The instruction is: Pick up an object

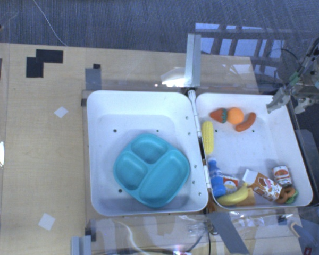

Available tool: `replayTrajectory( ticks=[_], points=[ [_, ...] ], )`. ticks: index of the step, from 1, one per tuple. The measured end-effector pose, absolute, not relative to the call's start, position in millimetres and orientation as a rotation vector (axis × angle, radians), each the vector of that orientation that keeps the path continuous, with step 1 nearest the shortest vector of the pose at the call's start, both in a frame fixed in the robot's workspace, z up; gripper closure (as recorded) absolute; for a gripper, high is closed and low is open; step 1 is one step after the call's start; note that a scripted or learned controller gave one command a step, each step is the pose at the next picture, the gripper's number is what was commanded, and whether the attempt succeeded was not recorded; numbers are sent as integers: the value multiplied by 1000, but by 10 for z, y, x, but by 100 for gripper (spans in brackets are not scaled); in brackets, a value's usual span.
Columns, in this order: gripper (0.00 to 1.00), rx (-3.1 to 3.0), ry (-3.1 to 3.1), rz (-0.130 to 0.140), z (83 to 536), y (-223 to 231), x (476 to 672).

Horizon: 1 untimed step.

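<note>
Gripper (280, 102), finger state untellable, at right bin's (303, 158) far-right rim; nearest item, 1 reddish-brown plastic sausage (245, 122), lies diagonally to its lower left.

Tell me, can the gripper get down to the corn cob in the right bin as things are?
Probably yes. The corn cob lies alone along the right bin's left wall, nothing on top of it. The gripper hangs at the bin's far right corner. The close wall might crowd one finger.
</note>
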<state>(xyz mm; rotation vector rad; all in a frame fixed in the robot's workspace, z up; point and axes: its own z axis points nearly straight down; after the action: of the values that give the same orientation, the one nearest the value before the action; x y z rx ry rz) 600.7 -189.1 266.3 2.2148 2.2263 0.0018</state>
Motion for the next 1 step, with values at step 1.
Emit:
replayTrajectory(
  ticks=[1],
  points=[
    [0,2564,1816,1,1538,-1970,6703]
  ],
)
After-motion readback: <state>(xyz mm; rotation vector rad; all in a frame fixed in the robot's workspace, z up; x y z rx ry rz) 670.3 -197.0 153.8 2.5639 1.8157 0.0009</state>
